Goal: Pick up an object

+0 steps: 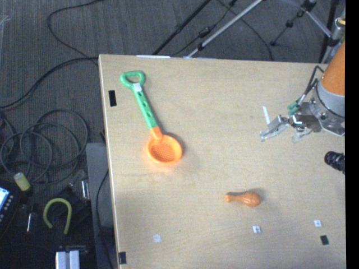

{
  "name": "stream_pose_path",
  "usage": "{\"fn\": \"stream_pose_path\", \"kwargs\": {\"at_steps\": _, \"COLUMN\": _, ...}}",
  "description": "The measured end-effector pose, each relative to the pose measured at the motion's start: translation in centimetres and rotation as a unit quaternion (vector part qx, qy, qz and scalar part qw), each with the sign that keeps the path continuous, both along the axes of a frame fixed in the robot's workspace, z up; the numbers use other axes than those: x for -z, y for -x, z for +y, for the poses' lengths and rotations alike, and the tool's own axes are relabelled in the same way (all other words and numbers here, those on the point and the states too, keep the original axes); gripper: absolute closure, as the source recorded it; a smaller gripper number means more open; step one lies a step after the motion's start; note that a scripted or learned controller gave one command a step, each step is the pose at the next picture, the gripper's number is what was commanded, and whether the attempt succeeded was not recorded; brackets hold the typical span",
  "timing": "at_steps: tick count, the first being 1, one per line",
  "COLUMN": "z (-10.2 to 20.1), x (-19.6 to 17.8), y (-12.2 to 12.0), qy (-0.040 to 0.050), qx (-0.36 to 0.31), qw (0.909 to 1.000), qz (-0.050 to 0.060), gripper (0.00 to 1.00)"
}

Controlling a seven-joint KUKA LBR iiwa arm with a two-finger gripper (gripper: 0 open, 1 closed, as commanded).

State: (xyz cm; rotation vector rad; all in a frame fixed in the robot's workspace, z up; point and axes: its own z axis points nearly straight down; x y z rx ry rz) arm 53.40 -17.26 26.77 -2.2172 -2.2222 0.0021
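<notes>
A toy strainer spoon lies at the bench's left, its orange bowl (165, 149) nearest me and its green handle (143, 104) running up and to the left. A small orange pear-shaped toy (245, 198) lies on its side lower in the middle. My gripper (265, 125) reaches in from the right and hovers over bare wood at mid-height. It is open with nothing between its fingers. It is well to the right of the spoon and above the orange toy, touching neither.
The tan bench top (213, 94) ends at its left edge near the dark floor with cables (45, 133). Tripod legs (241, 10) cross behind the far edge. A black part (335, 160) sits at the right edge. Small markers (256, 228) dot the front.
</notes>
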Motion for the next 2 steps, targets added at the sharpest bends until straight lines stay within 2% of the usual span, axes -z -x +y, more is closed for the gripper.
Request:
{"fn": "stream_pose_path", "kwargs": {"at_steps": 1, "z": -0.9, "x": 4.0, "y": -6.0, "qy": 0.0016, "qx": 0.005, "qw": 1.0, "qz": 0.0, "gripper": 0.0}}
{"fn": "stream_pose_path", "kwargs": {"at_steps": 2, "z": -3.7, "x": 5.4, "y": -13.2, "qy": 0.0028, "qx": -0.008, "qw": 1.0, "qz": -0.001, "gripper": 0.0}}
